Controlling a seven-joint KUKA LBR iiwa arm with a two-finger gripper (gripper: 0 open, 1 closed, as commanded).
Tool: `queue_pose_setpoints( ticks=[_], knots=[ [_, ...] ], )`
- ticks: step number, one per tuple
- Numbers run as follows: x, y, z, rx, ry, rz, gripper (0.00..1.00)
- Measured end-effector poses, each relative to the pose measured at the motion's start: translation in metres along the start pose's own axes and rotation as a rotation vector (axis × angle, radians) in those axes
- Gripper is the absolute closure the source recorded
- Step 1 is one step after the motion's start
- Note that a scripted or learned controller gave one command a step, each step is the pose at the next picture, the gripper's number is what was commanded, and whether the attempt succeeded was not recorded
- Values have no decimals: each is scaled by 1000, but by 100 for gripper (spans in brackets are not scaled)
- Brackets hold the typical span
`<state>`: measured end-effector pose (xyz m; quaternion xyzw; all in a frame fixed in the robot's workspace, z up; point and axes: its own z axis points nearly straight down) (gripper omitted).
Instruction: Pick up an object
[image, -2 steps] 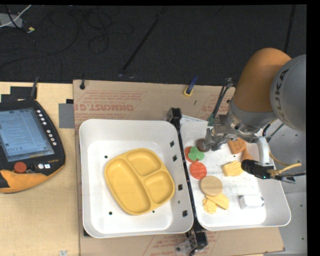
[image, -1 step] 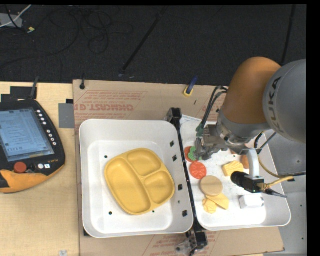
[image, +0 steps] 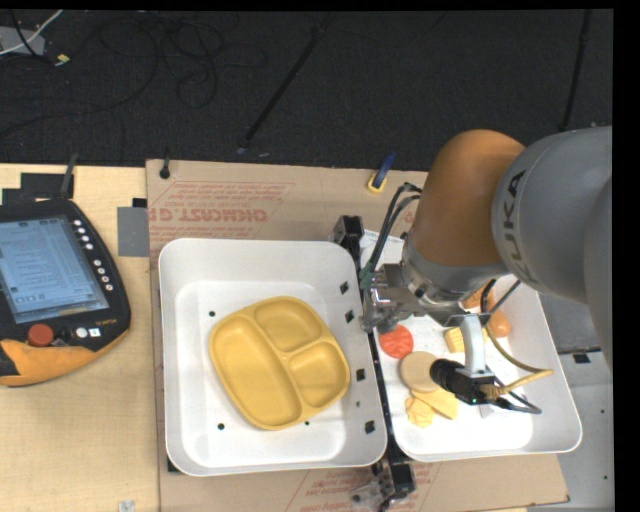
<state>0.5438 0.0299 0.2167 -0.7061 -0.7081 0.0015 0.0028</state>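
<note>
In the right bin (image: 555, 430) lie several small things: a red disc (image: 397, 343), a tan round piece (image: 417, 368), pale yellow pieces (image: 428, 407), a small yellow block (image: 453, 340) and an orange piece (image: 498, 325). My gripper (image: 378, 308) hangs low at that bin's left wall, just above and left of the red disc. The grey arm with its orange band (image: 465, 195) covers the back half of the bin and whatever lies under it.
The left bin (image: 190, 280) holds a yellow divided plate (image: 278, 360). A narrow divider with black clips (image: 372, 400) separates the two bins. A teach pendant (image: 55, 290) rests on the bench at far left.
</note>
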Motion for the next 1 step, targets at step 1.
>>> queue_pose_setpoints(
  ticks=[1],
  knots=[
    [-4, -6, -6, -2, -1, 6, 100]
  ],
)
